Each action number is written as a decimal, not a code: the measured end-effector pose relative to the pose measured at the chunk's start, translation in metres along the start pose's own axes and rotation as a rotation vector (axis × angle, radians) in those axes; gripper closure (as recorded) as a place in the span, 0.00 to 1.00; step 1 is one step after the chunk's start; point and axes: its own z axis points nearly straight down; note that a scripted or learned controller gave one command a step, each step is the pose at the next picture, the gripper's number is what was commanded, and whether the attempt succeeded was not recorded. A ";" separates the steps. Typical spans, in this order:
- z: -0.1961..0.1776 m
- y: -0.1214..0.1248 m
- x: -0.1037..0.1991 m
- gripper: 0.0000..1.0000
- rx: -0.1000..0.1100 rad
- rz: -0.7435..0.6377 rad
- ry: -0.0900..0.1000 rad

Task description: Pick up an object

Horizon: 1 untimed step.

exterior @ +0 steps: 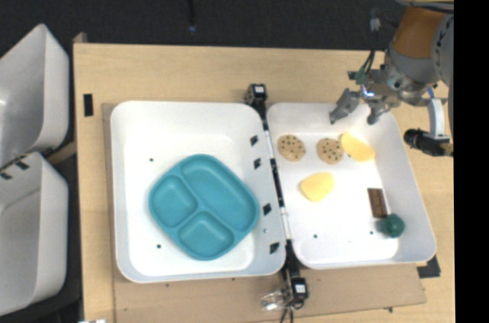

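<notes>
- Camera view, looking down at a slant: I see my arm [419, 24] coming in from the right, grey with the orange band up top, over the far right corner of the right bin [409, 184].
- My gripper [359, 110] hangs above that bin's far rim; its two dark fingers [341, 108] are spread well apart, and I see nothing between them.
- The fingers touch none of the objects as far as I can tell; the nearest item is a yellow piece [357, 146], just below and in front of the gripper.
- Beside that yellow piece sit two brown speckled cookies [291, 147], one near the bin's left wall and one touching or almost touching the yellow piece.
- A second yellow piece [316, 186] lies near the middle of the right bin.
- Toward the near right corner I see a small brown bar [377, 201] and a teal ball [392, 226] just beside it.
- The left bin [130, 161] holds a teal divided plate [202, 206], lying flat, well apart from the gripper.
</notes>
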 end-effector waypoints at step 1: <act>-0.010 0.003 0.001 0.00 -0.015 -0.003 -0.003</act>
